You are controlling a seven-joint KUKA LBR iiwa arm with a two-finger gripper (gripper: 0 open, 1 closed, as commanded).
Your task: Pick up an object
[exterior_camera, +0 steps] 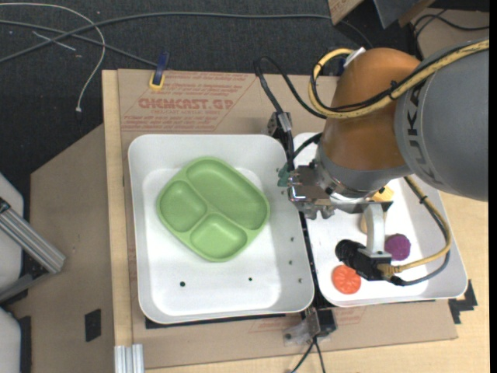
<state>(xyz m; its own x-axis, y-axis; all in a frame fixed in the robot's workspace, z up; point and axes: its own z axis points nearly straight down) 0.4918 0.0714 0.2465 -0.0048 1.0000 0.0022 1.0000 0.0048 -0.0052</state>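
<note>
Grasp pending. Gripper point(311, 200), state indeterminable, hangs just right of green divided plate point(213, 207); orange object point(347, 279), farther right, lies ungrasped.

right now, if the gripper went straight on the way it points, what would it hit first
Probably the floor of the right bin, near its left wall. The gripper points down; the orange object lies to the side. Depth is unclear.

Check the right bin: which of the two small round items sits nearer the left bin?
The orange one, lying hard by the side that borders the left bin. The purple one lies farther right and slightly higher in the view.
</note>
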